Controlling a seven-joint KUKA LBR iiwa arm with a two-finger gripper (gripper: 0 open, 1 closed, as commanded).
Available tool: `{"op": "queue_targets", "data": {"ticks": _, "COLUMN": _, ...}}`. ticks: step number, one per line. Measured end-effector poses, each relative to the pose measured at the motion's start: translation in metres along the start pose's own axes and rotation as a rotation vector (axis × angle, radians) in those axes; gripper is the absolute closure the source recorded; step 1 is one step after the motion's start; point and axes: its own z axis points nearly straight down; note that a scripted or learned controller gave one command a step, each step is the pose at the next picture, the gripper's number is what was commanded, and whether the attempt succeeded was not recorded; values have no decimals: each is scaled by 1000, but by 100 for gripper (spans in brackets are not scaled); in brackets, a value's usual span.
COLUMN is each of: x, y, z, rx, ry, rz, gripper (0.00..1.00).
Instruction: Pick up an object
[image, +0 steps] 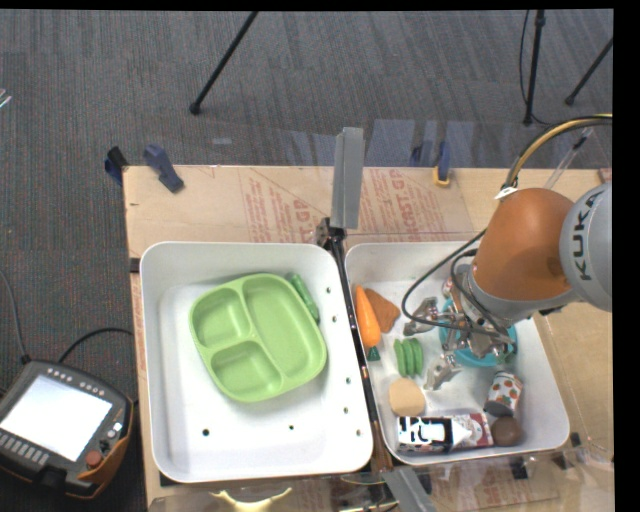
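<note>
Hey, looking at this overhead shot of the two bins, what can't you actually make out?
- Gripper: whether it holds anything; too small, tangled with cables.
- Teal object in the right bin: mostly covered by the arm's wrist.
- Packet along the front wall: its print is too small to read.
- Dark green item: tucked behind the green tray.

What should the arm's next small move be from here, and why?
Probably a short descent. The gripper hangs in the right bin with nothing between its fingers, just right of the green pea pod and above the tan piece. Nudging left toward the pea pod before lowering looks like the nearest pick.
</note>
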Motion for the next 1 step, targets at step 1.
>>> {"op": "queue_targets", "data": {"ticks": 1, "x": 56, "y": -38, "z": -3, "rx": 4, "ry": -10, "rz": 28, "gripper": 0}}
